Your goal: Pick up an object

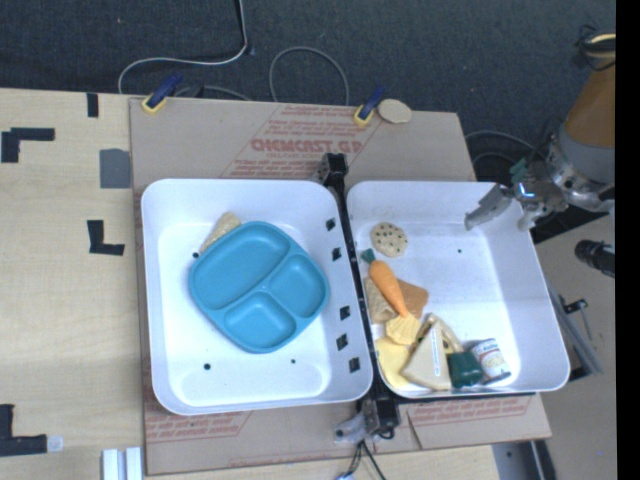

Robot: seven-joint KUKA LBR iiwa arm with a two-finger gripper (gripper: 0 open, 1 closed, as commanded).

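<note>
The right bin [500,268] holds a pile of toy food along its left and front sides: a round cookie [387,237], an orange carrot [385,284], yellow cheese wedges [425,358], a small green piece [464,369] and a little can [490,358]. My gripper [497,206] hangs over the bin's back right corner, well apart from the pile. Its fingers [486,211] are spread open with nothing between them.
A blue divided plate [260,285] lies in the left bin [170,268], with a tan piece [222,230] poking out from under its back left edge. Cables run over the dark floor behind the bench. A round tan disc [395,112] sits on the cardboard.
</note>
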